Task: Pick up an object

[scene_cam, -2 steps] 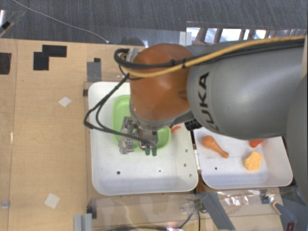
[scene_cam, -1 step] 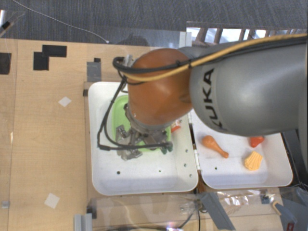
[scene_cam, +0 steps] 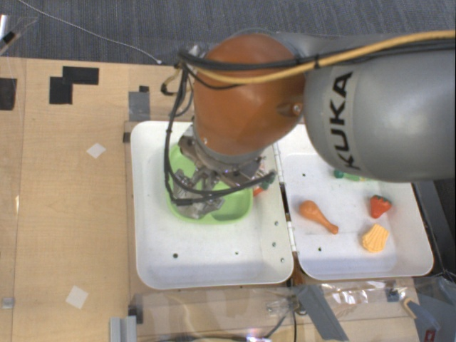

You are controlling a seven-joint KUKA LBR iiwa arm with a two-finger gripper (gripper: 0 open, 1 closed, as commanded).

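Camera view from above: a grey arm (scene_cam: 385, 105) with an orange band (scene_cam: 246, 95) reaches in from the right and points straight down into the left bin (scene_cam: 153, 255), its gripper (scene_cam: 203, 198) low over a green plate-like object (scene_cam: 231, 209) near the bin's middle. The wrist and cables hide the gripper's tip, so I cannot tell whether it grasps anything. The right bin (scene_cam: 406, 266) holds an orange drumstick-shaped toy (scene_cam: 318, 216), a red strawberry (scene_cam: 380, 206) and a yellow piece (scene_cam: 375, 238).
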